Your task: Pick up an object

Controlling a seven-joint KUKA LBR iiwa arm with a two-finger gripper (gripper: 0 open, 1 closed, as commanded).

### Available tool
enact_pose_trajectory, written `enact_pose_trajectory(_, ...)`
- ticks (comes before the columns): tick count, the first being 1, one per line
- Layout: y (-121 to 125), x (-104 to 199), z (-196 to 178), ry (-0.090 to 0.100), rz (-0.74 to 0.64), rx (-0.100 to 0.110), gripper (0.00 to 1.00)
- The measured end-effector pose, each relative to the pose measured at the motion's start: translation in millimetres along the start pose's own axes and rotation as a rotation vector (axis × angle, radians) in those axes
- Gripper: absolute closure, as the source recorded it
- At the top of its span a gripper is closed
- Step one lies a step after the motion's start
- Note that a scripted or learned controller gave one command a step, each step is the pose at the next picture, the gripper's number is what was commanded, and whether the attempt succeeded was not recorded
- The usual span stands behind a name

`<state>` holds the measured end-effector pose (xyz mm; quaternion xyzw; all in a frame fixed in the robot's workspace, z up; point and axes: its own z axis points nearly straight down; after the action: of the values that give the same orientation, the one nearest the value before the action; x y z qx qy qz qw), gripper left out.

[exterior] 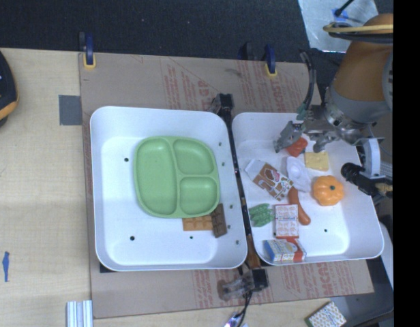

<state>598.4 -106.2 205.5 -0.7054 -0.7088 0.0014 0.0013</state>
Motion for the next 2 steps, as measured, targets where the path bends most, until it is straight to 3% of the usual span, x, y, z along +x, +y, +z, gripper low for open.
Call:
enact_pose_trajectory(1,-0.4,-38.3,99.6,-0.002,0.003,0.000,0.00)
enact_pose_trajectory(2,61.1,-78.3,112.5,-0.003,-0.002,-0.008,0.00)
